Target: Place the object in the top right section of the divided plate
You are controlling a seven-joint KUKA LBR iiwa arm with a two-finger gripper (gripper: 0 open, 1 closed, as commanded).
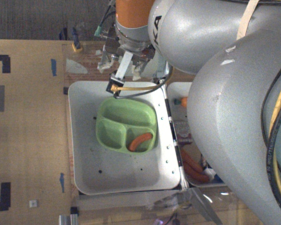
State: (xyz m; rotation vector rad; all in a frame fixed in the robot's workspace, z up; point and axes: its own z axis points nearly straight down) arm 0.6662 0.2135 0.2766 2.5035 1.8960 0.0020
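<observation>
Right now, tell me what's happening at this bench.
A grey KUKA arm reaches in over the left bin, its gripper hanging above the bin's far rim. A green divided plate sits in that bin, with an orange sausage-shaped object lying in one of its smaller sections. The gripper is well apart from the plate.

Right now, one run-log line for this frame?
gripper: above left bin's far edge | orange sausage: lying in green divided plate, lower-right compartment | contact: none

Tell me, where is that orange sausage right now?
The sausage lies in the lower right compartment of the green plate, inside the left white bin.
</observation>
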